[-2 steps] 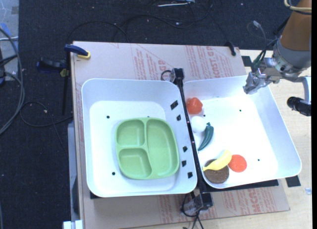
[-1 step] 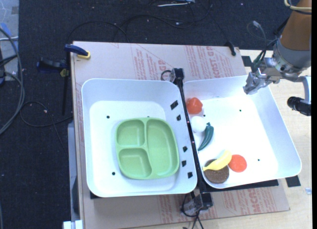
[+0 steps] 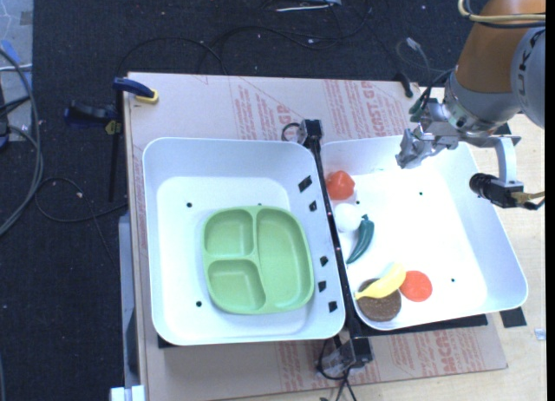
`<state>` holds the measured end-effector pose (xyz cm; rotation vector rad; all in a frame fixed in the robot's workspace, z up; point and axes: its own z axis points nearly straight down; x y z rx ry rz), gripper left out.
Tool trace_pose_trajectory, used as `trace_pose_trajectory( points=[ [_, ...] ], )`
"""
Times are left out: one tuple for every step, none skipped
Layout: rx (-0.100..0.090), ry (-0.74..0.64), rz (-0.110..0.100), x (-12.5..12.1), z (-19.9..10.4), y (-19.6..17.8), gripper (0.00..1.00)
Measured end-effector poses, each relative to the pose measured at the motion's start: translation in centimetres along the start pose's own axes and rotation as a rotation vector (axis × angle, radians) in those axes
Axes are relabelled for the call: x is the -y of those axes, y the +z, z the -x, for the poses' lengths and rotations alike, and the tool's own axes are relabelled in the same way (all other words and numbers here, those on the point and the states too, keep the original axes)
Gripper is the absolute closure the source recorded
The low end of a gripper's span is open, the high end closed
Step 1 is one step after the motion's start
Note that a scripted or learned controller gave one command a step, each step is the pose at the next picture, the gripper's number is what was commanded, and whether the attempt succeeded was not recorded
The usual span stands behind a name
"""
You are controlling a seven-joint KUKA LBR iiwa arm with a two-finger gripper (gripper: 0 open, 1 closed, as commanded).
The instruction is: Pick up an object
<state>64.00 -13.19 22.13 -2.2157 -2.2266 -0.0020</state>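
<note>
I see the gripper (image 3: 411, 154) hovering over the right bin (image 3: 468, 217), its far corner; I can't tell how it's set. Nothing's in it: the red tomato (image 3: 340, 185) lies below-left of it, the green pepper (image 3: 362, 238) farther down

2 white bins (image 3: 165, 174), a pale green tray (image 3: 257, 259), orange-red tomato (image 3: 340, 185), dark green pepper (image 3: 361, 239), yellow banana (image 3: 384, 284).

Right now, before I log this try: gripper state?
Gripper: cannot be told; it hangs over the right bin's far edge, nothing seen in it.
</note>
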Motion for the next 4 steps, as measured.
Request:
trace_pose_trajectory(
  points=[
    [0.000, 0.001, -0.001, -0.1, -4.7, 0.6, 1.00],
    [0.000, 0.000, 0.000, 0.1, -10.4, -0.6, 1.00],
    [0.000, 0.000, -0.001, -0.7, -15.1, 0.0, 1.00],
    [0.000, 0.000, -0.001, -0.5, -20.4, 0.3, 1.00]
  ],
)
